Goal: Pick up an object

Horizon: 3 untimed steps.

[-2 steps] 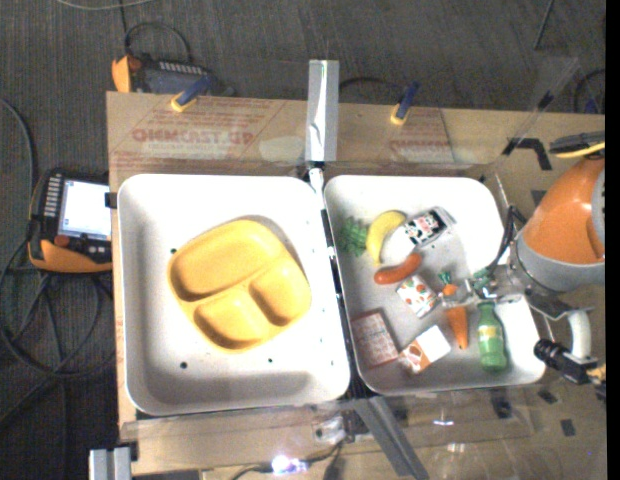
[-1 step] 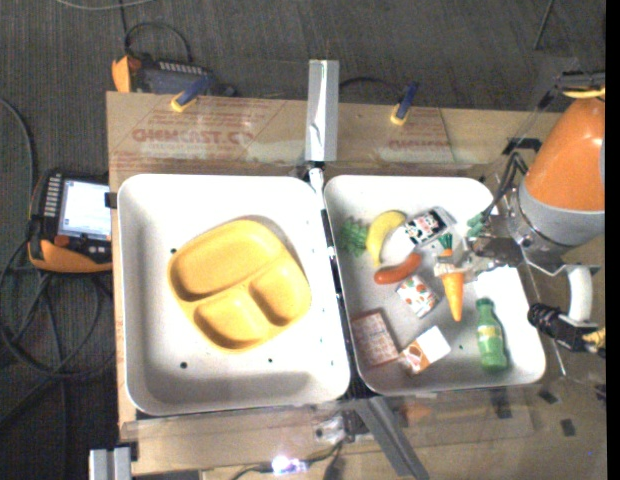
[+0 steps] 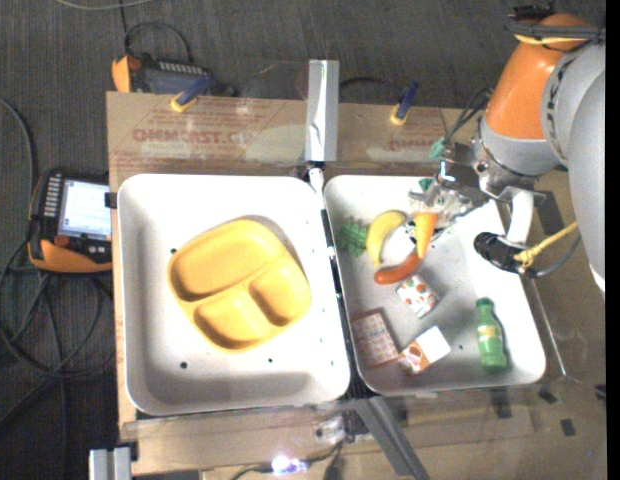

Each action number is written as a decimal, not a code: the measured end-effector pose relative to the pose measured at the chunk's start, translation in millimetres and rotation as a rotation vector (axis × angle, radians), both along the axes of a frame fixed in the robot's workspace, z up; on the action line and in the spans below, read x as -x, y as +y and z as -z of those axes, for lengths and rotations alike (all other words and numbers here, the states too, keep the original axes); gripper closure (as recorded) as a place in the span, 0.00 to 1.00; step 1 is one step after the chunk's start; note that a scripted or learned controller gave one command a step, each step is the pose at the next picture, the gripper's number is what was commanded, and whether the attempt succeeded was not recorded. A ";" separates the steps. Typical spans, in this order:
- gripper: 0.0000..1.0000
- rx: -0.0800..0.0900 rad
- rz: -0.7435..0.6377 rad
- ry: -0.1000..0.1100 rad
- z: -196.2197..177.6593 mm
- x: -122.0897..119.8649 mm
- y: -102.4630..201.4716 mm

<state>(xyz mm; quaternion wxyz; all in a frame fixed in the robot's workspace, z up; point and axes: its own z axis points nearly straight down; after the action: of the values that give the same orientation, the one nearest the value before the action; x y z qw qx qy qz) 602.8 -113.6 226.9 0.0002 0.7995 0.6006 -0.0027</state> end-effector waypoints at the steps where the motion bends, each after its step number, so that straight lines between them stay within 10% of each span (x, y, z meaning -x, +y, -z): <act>1: 1.00 0.001 0.068 0.002 87.0 4.9 -43.5; 2: 1.00 0.001 0.113 -0.002 1.0 -64.0 -22.2; 3: 1.00 0.003 0.512 -0.001 -19.8 -65.0 -18.5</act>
<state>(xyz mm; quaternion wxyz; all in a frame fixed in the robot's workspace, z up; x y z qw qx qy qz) 667.8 -132.1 246.7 0.0012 0.9256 0.3785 -0.0032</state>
